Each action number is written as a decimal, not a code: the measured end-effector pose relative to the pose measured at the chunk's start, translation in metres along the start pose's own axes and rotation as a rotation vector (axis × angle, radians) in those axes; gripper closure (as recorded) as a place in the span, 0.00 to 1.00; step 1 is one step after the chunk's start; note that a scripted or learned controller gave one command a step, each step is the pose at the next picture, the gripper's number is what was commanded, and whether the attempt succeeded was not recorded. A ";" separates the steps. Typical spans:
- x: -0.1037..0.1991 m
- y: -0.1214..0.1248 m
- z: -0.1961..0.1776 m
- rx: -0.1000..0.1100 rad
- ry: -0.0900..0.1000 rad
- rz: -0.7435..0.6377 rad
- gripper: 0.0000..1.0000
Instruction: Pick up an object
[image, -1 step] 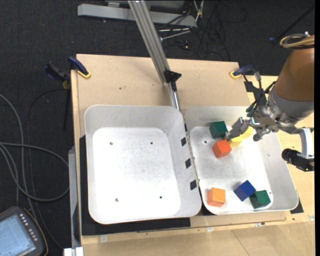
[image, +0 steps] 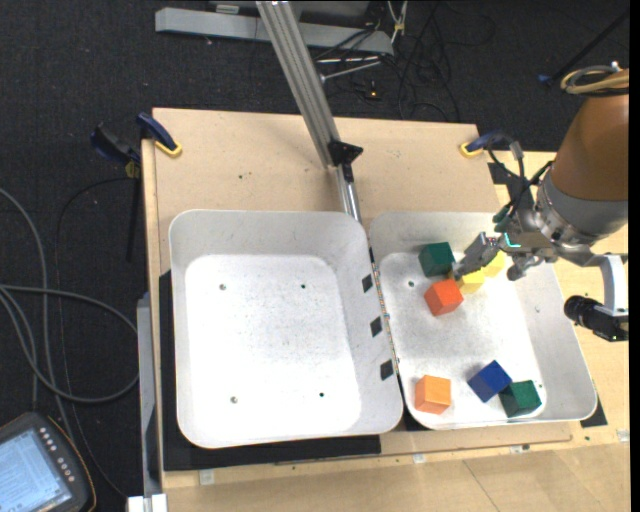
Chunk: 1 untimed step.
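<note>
1. Two white bins sit side by side on the worktop (image: 260, 150); the left bin (image: 190, 300) shows only a speckled floor.
2. The right bin (image: 560, 340) holds six blocks. Toward its far edge: a green block (image: 436, 259), a red-orange block (image: 444, 297) just nearer, and a yellow block (image: 484, 270).
3. Near its front edge: an orange block (image: 433, 393), a blue block (image: 489, 381) and a dark green block (image: 521, 398), the last two touching.
4. The end effector (image: 492, 257) is at the yellow block, fingers spread; a firm grip cannot be told.
</note>
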<state>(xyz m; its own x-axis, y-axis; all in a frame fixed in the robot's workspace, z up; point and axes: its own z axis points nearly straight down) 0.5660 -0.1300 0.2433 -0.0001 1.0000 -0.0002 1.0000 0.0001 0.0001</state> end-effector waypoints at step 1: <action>0.004 0.005 0.045 0.005 0.000 0.000 0.00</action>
<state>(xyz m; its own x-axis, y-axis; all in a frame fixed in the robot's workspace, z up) 0.5706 -0.1259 0.1981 0.0000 1.0000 0.0002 1.0000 0.0000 -0.0045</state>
